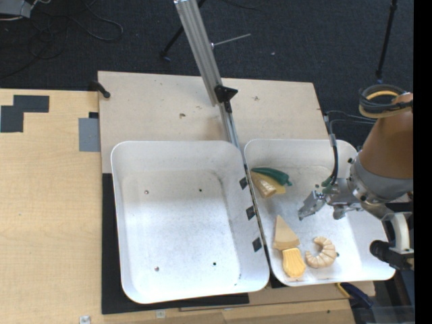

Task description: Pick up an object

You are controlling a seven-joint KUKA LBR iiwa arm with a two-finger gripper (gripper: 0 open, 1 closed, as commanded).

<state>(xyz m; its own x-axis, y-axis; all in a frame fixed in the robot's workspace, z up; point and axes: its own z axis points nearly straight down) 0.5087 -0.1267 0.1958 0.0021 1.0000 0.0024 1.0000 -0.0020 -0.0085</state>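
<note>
Our gripper [309, 210] hangs over the right bin [351, 267], above the cheese wedge [284, 234] and croissant [321, 252]. We see its fingers spread, pinching nothing.

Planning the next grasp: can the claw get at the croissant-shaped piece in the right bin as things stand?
Probably yes. The claw hangs over the right bin, up and left of the croissant-shaped piece, with bare bin floor between them. The nearby wedge and yellow brush-like piece lie to the piece's left, apart from it.
</note>
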